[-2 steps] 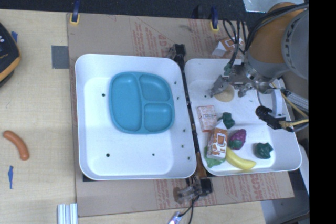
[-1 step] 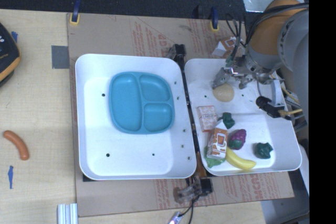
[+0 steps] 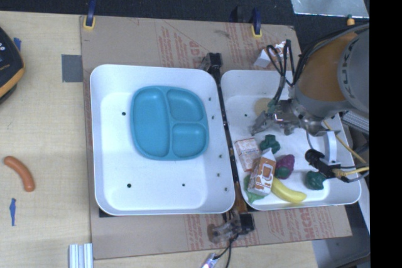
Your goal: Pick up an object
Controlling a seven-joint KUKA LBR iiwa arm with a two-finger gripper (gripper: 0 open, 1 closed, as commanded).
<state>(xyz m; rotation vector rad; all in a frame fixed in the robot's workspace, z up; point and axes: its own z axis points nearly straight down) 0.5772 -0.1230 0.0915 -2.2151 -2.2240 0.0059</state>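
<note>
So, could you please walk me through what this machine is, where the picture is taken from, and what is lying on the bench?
The picture comes from one fixed camera above the bench, looking down at a slant. The grey machine with the orange band is a robot arm reaching in from the right; its tool hangs low in the right bin. I cannot tell whether it grips anything. That bin holds small toy foods: a yellow banana, a purple piece, green pieces and small cartons. The left bin holds a blue divided plate. A toy sausage lies on the bench outside the bins, far left.
</note>
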